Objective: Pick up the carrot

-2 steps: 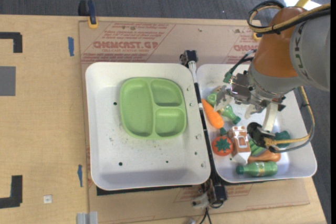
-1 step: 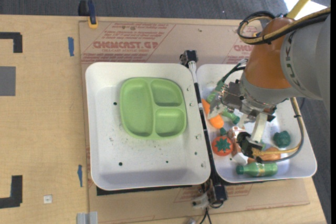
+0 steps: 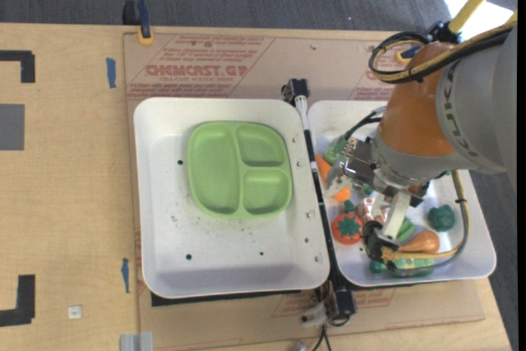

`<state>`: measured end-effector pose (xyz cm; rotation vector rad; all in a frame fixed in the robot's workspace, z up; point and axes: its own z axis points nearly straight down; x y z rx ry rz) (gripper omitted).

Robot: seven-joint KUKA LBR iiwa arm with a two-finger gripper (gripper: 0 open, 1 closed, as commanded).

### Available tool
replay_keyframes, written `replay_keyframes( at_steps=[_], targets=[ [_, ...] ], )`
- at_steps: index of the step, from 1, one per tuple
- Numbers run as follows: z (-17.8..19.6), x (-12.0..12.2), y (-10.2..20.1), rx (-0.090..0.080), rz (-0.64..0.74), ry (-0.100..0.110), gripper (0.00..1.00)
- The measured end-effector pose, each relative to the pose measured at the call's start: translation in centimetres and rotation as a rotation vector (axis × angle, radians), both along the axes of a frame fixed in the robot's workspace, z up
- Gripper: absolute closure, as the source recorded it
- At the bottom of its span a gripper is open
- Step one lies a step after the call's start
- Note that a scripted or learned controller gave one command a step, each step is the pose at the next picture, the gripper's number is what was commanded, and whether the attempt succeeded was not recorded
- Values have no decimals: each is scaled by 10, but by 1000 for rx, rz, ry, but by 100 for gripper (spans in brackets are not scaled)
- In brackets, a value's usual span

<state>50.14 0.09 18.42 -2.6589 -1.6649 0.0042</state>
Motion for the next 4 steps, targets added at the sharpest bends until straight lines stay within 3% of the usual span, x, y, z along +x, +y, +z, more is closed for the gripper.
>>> replay_keyframes(
  at_steps=[4],
  targets=[
    [0, 0, 0, 0, -1, 0, 0]
  ],
)
